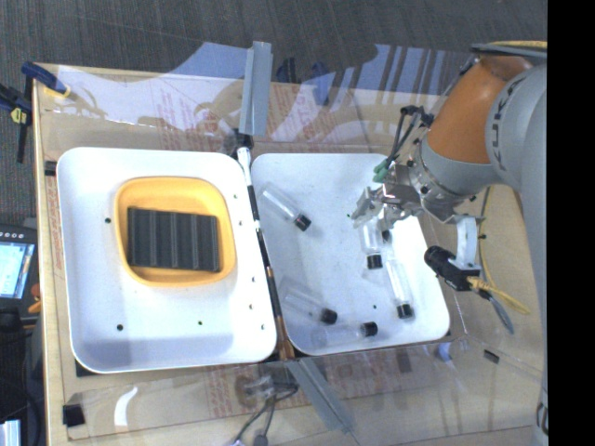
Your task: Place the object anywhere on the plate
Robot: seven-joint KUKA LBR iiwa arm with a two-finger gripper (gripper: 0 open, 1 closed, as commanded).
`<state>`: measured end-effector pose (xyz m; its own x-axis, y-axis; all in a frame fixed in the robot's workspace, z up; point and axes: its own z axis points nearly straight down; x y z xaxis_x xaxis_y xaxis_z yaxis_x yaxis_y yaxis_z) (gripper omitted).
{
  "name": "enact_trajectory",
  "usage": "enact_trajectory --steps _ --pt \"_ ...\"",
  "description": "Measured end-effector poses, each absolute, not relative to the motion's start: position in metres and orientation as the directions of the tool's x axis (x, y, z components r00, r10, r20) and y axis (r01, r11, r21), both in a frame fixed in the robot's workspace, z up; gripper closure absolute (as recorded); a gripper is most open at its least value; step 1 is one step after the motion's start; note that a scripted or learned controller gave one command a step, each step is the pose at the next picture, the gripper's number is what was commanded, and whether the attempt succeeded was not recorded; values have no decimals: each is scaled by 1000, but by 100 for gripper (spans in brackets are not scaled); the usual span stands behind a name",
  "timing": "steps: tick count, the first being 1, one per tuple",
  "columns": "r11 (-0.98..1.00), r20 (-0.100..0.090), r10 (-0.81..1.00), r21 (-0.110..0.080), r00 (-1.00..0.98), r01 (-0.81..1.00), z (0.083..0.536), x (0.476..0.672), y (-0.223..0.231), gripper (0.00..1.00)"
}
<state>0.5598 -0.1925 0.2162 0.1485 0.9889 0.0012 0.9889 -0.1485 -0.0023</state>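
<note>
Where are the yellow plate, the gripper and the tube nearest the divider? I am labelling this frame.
yellow plate (172,191): camera view, its upper rim.
gripper (373,214): camera view, at its tip.
tube nearest the divider (284,208): camera view, its clear body.

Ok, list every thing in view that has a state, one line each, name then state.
Gripper: low over the right bin, fingers not readable.
Yellow plate: in the left bin, dark ribbed insert on it, no tube on it.
Clear tubes with black caps: lying flat, scattered in the right bin.
Left bin: holds the plate.
</note>
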Motion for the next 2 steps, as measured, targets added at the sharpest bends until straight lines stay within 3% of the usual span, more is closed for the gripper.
enact_trajectory --steps 1,2 --pt "-83 2 997 -6 83 997 219 570 -137 100" --pt "99 0 995 -1 -99 995 222 601 -78 100"
